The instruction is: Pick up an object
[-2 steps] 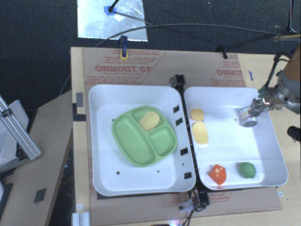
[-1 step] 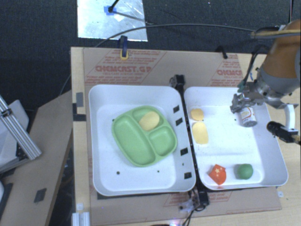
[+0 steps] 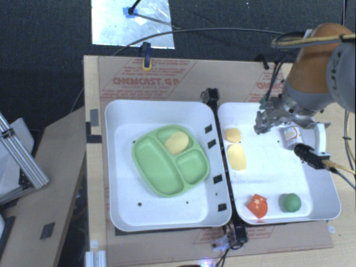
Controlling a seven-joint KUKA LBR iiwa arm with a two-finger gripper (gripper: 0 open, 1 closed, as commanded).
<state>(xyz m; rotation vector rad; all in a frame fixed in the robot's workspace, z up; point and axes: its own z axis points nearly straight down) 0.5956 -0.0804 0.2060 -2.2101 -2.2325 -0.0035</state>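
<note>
A: What is the surface, and what is around it?

B: A brown board (image 3: 167, 77) with red printed letters lies on the bench, and the two white bins sit on it. I take the black divider (image 3: 221, 160) between the bins as my landmark. Behind the board the floor is dark carpet, with a shiny sheet (image 3: 130, 13) lying on it. A pale table (image 3: 44, 171) stands far left of the divider.

A: And in the bins?

B: Left of the divider, the left bin (image 3: 122, 204) holds a green tray (image 3: 161, 174) with a yellow item (image 3: 177, 143) in its upper compartment. Right of the divider, in the right bin (image 3: 322, 199), are a small yellow piece (image 3: 232, 134), a longer yellow piece (image 3: 237, 156), a red object (image 3: 257, 204) and a green ball (image 3: 290, 202).

A: How does the longer yellow piece lie?

B: Just beside the divider, flat, its long axis running almost parallel to the divider, front to back.

A: The gripper?

B: The gripper (image 3: 266, 122) is over the back part of the right bin, well right of the divider. Whether the claw is apart or together, I cannot tell.
</note>
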